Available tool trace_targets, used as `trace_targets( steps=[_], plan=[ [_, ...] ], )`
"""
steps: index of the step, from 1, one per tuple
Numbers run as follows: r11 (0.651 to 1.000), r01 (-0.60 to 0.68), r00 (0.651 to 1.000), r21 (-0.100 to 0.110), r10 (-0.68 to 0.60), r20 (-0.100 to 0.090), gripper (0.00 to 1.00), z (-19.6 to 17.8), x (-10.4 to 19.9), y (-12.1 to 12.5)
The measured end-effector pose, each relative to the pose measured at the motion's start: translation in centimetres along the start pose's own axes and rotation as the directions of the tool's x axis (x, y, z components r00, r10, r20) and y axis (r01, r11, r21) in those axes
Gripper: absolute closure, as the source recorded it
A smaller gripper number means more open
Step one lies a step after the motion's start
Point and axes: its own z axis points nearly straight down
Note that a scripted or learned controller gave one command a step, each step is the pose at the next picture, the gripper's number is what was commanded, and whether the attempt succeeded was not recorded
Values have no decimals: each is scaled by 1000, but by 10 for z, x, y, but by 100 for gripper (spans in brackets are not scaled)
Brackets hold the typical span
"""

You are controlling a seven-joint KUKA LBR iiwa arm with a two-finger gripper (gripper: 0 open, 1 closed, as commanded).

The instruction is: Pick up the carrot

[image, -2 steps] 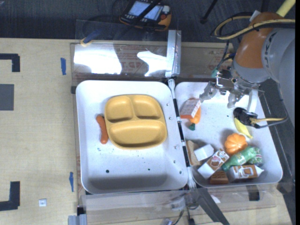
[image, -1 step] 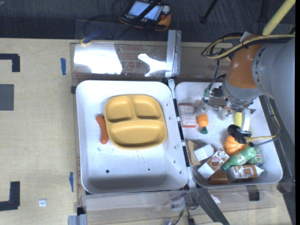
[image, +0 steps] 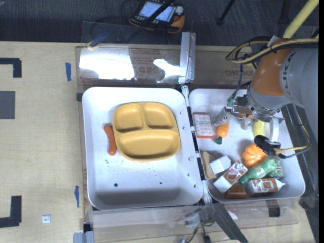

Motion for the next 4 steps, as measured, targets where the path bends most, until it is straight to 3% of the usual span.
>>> trace_targets(
  steps=[1, 2, 3, 4],
  plan=[
    [1000, -2, 1000, -6, 2, 0, 100, -12, 0, 2],
    [1000, -8, 1000, 3, 8, -1, 100, -99, 41, -34],
    [1000, -8, 1000, 0, 8, 0, 100, -109, 41, -33],
    [985, -174, 985, 1, 174, 1, 100, -136, 15, -35]
  ],
)
